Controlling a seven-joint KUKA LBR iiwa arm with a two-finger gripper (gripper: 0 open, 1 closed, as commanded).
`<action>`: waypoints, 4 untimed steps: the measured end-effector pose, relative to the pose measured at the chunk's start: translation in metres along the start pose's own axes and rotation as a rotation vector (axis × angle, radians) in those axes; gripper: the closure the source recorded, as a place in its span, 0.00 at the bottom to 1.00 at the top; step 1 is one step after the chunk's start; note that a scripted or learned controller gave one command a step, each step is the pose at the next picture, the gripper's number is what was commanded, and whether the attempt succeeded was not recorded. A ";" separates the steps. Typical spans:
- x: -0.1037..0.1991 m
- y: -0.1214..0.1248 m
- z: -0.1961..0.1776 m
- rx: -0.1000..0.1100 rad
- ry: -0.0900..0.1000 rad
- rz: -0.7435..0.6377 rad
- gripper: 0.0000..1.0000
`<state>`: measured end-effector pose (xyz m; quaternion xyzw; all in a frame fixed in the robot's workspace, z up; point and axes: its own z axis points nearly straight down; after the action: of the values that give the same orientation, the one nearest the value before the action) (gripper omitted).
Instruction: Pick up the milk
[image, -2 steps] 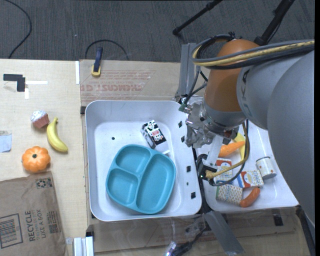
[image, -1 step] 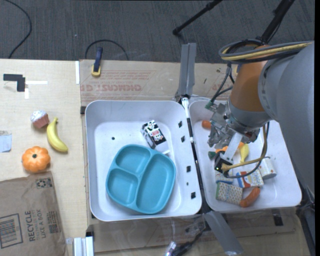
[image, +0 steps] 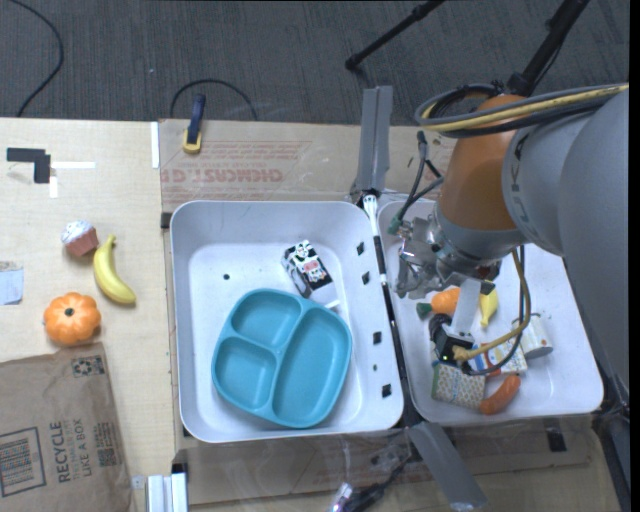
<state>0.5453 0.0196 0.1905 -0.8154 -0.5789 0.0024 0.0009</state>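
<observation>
Cardboard sheeting covers the bench around two white bins. From my console I see the milk carton, black and white, lying in the left bin towards its back wall, just beside the far edge of the blue divided plate. The gripper hangs over the right bin, close to the divider and above a clutter of toy food. I cannot tell whether it is spread or pressed together. I judge this the approach step, with nothing grasped yet. Next I'd want the arm carried left across the divider, centred over the carton, then lowered without catching the plate's rim.
</observation>
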 end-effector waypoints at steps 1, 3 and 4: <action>-0.094 0.011 0.000 0.001 0.001 0.226 1.00; -0.144 -0.023 0.045 0.002 0.002 0.444 0.00; -0.165 0.035 0.092 -0.007 0.010 0.717 0.00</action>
<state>0.5239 -0.1477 0.0987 -0.9667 -0.2558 -0.0032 -0.0001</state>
